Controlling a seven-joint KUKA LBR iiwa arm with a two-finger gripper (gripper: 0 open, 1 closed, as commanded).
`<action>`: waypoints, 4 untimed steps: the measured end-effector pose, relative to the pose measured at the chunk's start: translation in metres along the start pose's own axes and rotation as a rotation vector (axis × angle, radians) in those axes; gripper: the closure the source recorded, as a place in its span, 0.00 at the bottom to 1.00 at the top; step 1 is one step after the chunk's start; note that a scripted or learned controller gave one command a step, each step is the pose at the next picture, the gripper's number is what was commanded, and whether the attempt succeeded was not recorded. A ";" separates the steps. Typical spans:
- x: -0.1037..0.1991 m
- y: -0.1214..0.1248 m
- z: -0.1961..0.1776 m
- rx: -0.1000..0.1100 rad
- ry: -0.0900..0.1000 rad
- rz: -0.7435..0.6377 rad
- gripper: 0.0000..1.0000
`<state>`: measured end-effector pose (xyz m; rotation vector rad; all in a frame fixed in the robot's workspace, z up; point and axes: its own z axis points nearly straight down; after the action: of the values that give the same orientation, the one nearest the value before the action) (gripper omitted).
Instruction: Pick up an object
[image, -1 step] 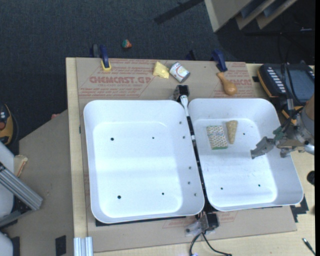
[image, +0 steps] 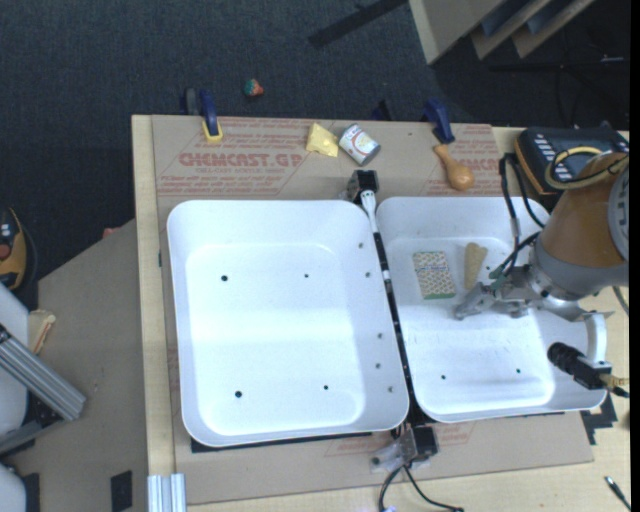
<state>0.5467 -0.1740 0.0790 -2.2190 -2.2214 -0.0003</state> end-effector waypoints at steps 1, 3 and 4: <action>-0.006 0.068 -0.007 -0.007 -0.003 -0.002 0.00; -0.011 0.121 -0.018 -0.007 -0.006 -0.001 1.00; -0.052 0.092 -0.174 -0.020 -0.011 0.004 1.00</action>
<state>0.6391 -0.2260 0.2525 -2.2392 -2.2327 -0.0101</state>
